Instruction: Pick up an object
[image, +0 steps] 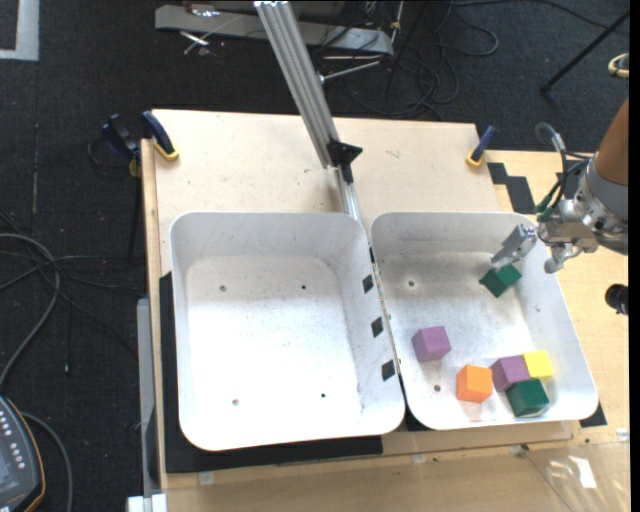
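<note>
The step in hand looks like the lift that follows a grasp: the gripper (537, 252) hangs over the right bin (470, 232), near its far right side, and a green block (501, 279) sits tilted at the tip of the nearer finger (517, 244). Whether that block is truly pinched is not clear; it touches one finger, while the other finger (557, 256) stands off to the right, so the jaws look spread and the block may be caught against one finger rather than clamped between both. The next move calls for a slow, straight rise and a check that the block comes up with the fingers; if it drops, a fresh grasp square across its faces is needed.

The arm (610, 190) reaches in from the right, wrist bent so the fingers point down and leftward toward the bin floor.

Below the jaws and toward the near rim lie the other blocks: a purple block (431, 343) alone, then an orange block (474, 383), a second purple block (511, 370), a yellow block (538, 364) and a dark green block (527, 397) bunched together, well apart from the fingers
</note>
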